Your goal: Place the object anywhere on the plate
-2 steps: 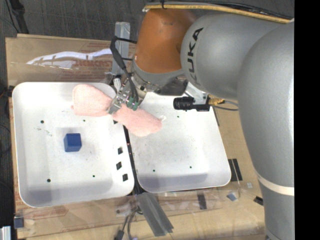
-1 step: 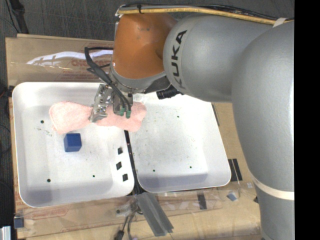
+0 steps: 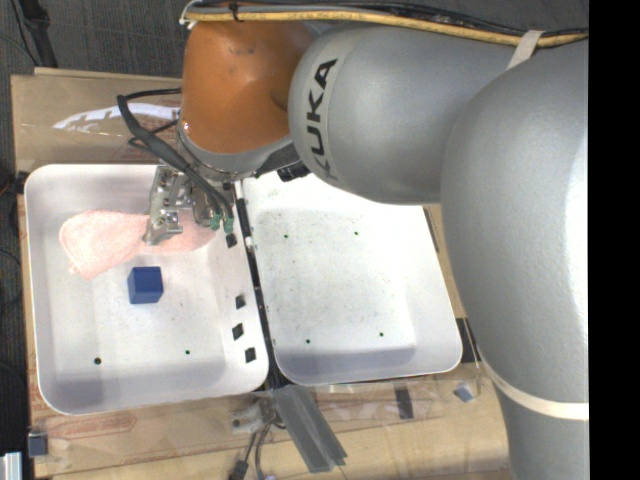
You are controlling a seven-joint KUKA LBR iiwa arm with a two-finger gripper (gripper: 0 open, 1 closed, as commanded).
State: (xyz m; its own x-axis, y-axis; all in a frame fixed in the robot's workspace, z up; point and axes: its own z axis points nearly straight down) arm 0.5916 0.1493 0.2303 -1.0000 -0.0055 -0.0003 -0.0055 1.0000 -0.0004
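At the far left, the left bin (image 3: 60,368) holds a pink plate (image 3: 100,240) lying flat in its upper half, toward the bin's left wall. Just below the plate's right part sits a small blue cube (image 3: 145,284), resting on the white bin floor and apart from the plate's edge by a narrow gap.

Moving right, the pincer (image 3: 165,223) hangs over the right end of the plate, close to the bin's dividing wall. It points downward from the wrist, its metal parts and a few wires bunched above it. The cube lies below and slightly left of the pincer in this view, near it but not between its tips; whether the pincer is apart or together I cannot tell, as the tips blur against the plate.

Above the pincer rises the orange band (image 3: 235,78) of the arm (image 3: 420,98), which bends over from the right, its thick grey body crossing the upper part of the right bin (image 3: 350,298) and filling the right side of the view. Both bins rest on the table (image 3: 90,118).
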